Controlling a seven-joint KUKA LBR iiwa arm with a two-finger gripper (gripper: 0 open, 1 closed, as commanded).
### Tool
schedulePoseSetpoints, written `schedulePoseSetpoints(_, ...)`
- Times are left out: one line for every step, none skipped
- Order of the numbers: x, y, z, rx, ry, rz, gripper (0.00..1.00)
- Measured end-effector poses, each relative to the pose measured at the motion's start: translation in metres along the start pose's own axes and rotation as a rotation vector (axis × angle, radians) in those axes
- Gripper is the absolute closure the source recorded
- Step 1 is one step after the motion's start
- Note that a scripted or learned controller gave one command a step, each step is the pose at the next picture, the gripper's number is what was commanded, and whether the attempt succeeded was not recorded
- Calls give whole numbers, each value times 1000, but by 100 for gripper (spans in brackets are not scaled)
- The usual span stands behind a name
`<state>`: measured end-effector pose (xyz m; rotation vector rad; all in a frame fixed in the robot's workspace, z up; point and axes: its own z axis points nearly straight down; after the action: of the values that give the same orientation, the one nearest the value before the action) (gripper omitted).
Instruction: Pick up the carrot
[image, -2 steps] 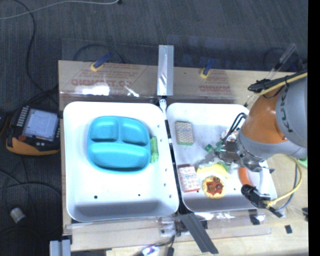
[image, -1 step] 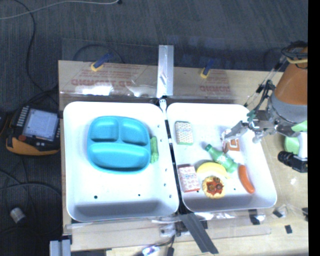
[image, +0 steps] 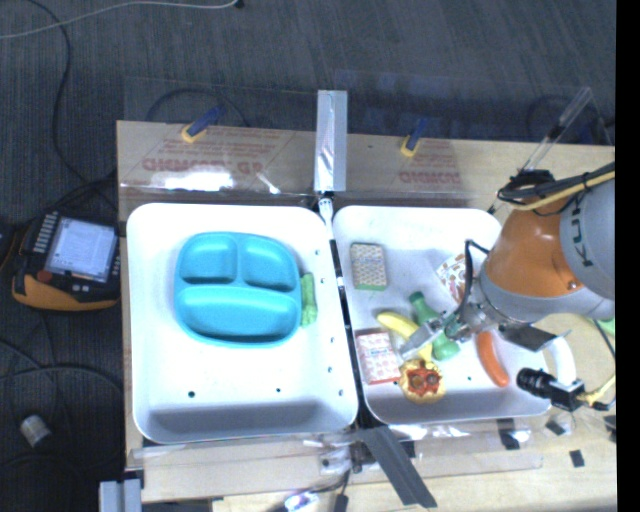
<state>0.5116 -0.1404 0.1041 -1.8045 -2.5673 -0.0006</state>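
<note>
Two shallow white bins sit side by side on a bench, seen from above at a slant. The left bin (image: 150, 390) holds a blue divided tray (image: 238, 287), with a small green item (image: 308, 298) just beside the tray's right edge, near the wall between the bins.

The right bin (image: 400, 225) holds a scatter of small things. A grey arm with an orange band (image: 535, 262) reaches in from the right, and its gripper (image: 437, 335) is low in the middle of the bin, over a cluster of green pieces (image: 432, 325) and just beside a yellow banana (image: 396, 324). Whether its fingers are spread or pressed together cannot be told, nor whether it touches anything.

The carrot (image: 491, 360), orange and long, lies on the bin floor to the right of the gripper, near but apart from it, partly under the arm. A red and yellow toy (image: 421, 381) lies below the gripper, a pink packet (image: 375, 356) to its left, and a patterned card (image: 367, 266) towards the bin's upper left.
</note>
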Motion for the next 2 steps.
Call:
schedulePoseSetpoints(-31,97,-115,0,-5,43,0)
schedulePoseSetpoints(45,46,-77,2,-1,59,0)
